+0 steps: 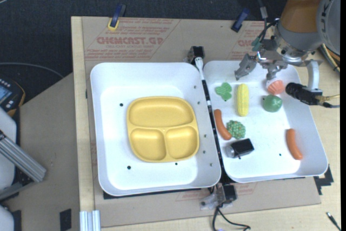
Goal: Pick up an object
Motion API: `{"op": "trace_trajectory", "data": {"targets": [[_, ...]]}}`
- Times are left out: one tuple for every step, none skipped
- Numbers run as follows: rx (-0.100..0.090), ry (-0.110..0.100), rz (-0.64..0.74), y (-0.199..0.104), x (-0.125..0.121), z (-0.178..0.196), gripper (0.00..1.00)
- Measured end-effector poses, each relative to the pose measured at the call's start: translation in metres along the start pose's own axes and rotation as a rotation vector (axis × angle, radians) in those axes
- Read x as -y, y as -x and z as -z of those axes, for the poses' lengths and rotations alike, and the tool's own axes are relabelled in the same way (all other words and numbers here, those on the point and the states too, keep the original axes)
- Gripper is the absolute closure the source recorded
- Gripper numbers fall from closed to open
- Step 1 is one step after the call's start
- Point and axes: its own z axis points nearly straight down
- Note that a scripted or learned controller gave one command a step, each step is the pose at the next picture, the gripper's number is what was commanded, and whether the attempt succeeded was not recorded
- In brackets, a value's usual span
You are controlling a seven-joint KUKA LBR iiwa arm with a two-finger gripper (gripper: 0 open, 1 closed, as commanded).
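While the fingers [258, 66] hang spread, two sausages [220, 124] flank one corn [243, 99].

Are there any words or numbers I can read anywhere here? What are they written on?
"CHEMCAST" in red, followed by letters that look like "G P" but are too blurred to be sure, on the brown board under the bins.
More red print on the board near the gripper: too faint and partly hidden to read.
The bins, yellow tray and toy foods carry no readable text.
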Motion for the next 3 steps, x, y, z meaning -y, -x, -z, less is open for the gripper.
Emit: {"op": "trace_trajectory", "data": {"targets": [[0.002,0.016,0.002,0.0,-0.003,0.01,0.0],[0.001,0.01,0.001,0.003,0.006,-0.046,0.0],[0.001,0.011,0.002,0.008,0.007,-0.09,0.0]]}}
